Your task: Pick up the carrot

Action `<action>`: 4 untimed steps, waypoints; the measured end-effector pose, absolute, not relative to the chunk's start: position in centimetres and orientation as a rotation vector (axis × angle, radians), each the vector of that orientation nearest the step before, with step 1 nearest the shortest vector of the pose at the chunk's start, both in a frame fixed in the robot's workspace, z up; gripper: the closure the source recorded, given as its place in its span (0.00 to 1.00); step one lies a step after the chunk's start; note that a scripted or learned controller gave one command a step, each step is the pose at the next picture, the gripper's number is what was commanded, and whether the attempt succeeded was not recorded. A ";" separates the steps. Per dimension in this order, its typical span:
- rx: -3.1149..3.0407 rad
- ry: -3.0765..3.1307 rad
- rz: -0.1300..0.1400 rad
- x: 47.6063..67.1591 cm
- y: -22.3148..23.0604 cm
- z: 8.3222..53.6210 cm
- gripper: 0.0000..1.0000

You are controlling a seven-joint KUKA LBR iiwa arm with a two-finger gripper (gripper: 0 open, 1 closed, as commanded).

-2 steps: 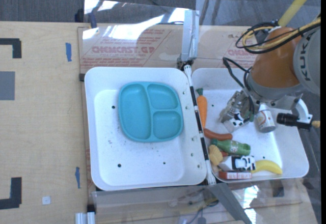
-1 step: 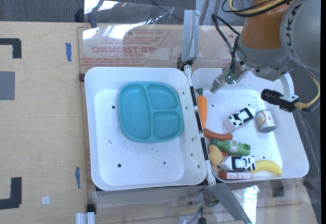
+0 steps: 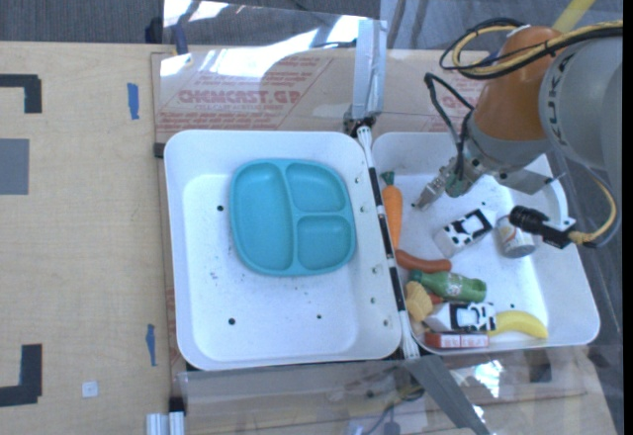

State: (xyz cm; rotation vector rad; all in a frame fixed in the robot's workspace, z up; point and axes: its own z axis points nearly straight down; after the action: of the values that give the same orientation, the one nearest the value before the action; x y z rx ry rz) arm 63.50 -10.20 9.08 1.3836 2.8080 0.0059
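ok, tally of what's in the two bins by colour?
Teal: 1, the three-compartment plastic plate in the left bin
Orange: 1, the carrot in the right bin
Red: 1, long chilli-shaped toy
Green: 1, cucumber-shaped toy
Yellow: 2, banana, corn-like piece
Black-and-white: 2, patterned blocks
Total: 8

The arm point(image 3: 584, 97) reaches in from the right edge of the camera view, its grey body large and blurred in the upper right corner. Above the wrist sits the orange band point(image 3: 514, 87), rounded and facing up and left. Black and yellow cables loop over the band and trail off to the right. From the band the wrist slopes down and to the left, narrowing to the claw point(image 3: 440, 188). The claw points down and left, tilted rather than straight down. Its tips look small and grey; nothing shows between them.
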 end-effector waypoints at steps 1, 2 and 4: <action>1.502 2.747 0.002 66.7 -17.6 8.9 1.00; 1.728 2.613 0.000 58.8 -22.6 9.0 1.00; 2.566 1.811 0.000 56.9 -22.3 9.4 1.00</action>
State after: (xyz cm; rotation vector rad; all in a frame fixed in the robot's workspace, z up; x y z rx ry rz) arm 56.86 -22.31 9.39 2.5663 1.8108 0.0000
